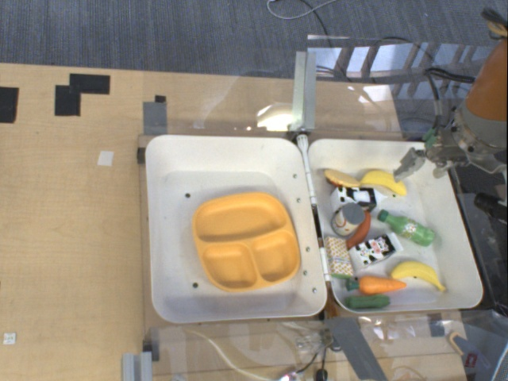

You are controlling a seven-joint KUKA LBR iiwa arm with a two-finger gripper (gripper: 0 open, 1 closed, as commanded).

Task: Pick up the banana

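Two yellow bananas lie in the right bin (468, 284). One banana (383, 182) rests near the bin's back, next to a slice of bread. The other banana (418, 274) lies near the front right, beside a carrot. My gripper (423, 162) hangs over the back right part of the bin, just right of the back banana and above it. Its grey fingers (409, 163) point down to the left with nothing visible between them.
An orange divided tray (246, 240) sits in the left bin (171, 213). The right bin also holds a green bottle (407, 228), a carrot (375, 285), a sausage (360, 230), a can (346, 217), milk cartons and a green vegetable. A metal divider post (303, 94) stands behind the bins.
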